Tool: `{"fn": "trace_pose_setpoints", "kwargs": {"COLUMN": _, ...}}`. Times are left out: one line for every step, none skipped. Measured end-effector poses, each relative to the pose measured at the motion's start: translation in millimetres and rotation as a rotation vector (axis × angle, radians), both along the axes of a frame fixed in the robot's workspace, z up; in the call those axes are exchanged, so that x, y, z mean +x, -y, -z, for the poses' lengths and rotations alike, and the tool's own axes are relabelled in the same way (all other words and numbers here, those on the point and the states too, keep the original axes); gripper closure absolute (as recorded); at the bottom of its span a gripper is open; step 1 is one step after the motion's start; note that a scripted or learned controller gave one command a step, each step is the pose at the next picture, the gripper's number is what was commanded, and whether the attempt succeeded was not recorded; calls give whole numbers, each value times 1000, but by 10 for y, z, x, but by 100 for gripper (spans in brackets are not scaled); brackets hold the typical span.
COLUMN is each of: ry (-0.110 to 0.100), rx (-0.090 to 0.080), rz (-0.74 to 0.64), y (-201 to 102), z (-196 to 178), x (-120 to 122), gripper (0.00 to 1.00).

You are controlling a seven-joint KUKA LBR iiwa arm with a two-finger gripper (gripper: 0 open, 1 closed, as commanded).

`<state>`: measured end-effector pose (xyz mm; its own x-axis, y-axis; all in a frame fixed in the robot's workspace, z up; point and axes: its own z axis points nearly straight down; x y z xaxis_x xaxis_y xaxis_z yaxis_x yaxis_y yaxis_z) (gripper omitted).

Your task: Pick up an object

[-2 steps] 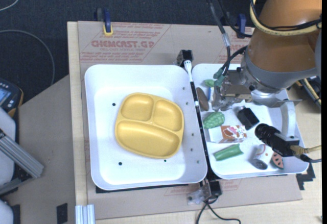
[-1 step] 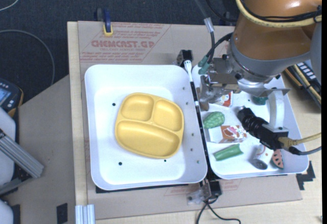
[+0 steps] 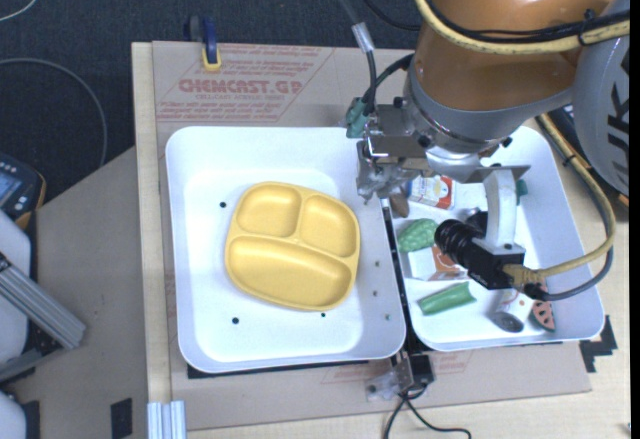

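As seen from above the counter [image 3: 250, 87], the grey arm [image 3: 500, 17] with its orange band reaches in from the right and hides the far part of the right bin [image 3: 575, 257]. The left bin [image 3: 185, 227] carries a yellow three-compartment plate [image 3: 292, 245], lying flat near its middle and well apart from the arm. The pincer [image 3: 378, 185] hangs over the seam where the two bins meet, toward their far side; whether it is apart or together cannot be told from this angle, and nothing is seen clamped in it. Just beside it in the right bin lies a red-and-white packet [image 3: 432, 191]. Nearer the viewer are a green leafy piece [image 3: 416, 233] and a green pod [image 3: 446, 298]. A small reddish wedge [image 3: 541, 316] sits near the front right corner.
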<state>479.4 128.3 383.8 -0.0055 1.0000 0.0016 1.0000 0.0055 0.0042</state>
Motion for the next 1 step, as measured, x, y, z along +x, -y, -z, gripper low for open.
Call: {"fn": "trace_pose_setpoints", "kwargs": {"ry": 2, "rx": -1, "rz": 2, "y": 20, "z": -100, "x": 6, "gripper": 100}}
